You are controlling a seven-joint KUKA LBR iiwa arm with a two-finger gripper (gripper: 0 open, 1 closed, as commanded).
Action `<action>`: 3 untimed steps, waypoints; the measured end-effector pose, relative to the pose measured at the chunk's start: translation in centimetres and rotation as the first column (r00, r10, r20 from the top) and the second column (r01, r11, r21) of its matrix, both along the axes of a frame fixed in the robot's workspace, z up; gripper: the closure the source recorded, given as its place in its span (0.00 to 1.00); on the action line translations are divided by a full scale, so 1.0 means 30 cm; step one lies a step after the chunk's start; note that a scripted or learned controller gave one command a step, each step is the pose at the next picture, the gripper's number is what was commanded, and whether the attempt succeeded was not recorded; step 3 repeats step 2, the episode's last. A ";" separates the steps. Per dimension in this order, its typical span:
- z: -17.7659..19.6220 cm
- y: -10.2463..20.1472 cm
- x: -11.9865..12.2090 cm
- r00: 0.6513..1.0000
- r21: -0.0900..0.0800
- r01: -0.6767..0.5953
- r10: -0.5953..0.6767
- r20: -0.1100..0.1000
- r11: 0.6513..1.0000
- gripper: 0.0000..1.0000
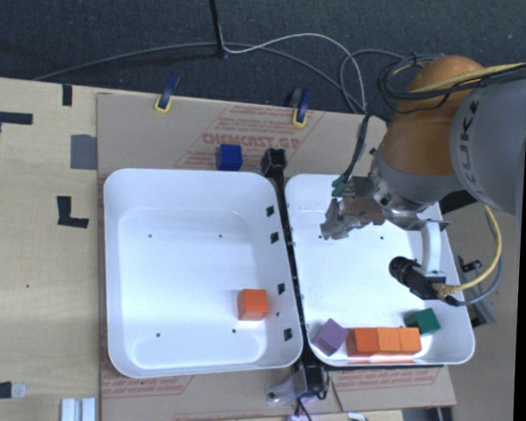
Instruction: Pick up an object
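This is a robotics lab bench: a grey and orange arm [443,127] hangs over two white bins [121,242] sitting on a cardboard sheet [241,134] held by clamps [167,95]. Black tape marks [67,211] dot the tabletop, and loose cables [280,43] trail across dark carpet [97,20] behind. Coloured test blocks [384,341] lie in the bins, nothing homely anywhere.

The bench held two white bins [119,268], one orange cube [253,304], one purple block [330,336], one green block [426,322], one blue block [230,157], and seemingly three joined orange blocks [384,342].
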State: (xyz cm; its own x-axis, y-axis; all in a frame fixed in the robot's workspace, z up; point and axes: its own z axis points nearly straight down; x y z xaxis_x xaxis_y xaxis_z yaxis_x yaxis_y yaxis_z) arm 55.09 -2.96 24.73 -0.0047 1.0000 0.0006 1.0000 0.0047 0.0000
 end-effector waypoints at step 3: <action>-0.075 0.297 0.094 1.000 0.000 0.001 -0.001 -0.001 1.000 1.00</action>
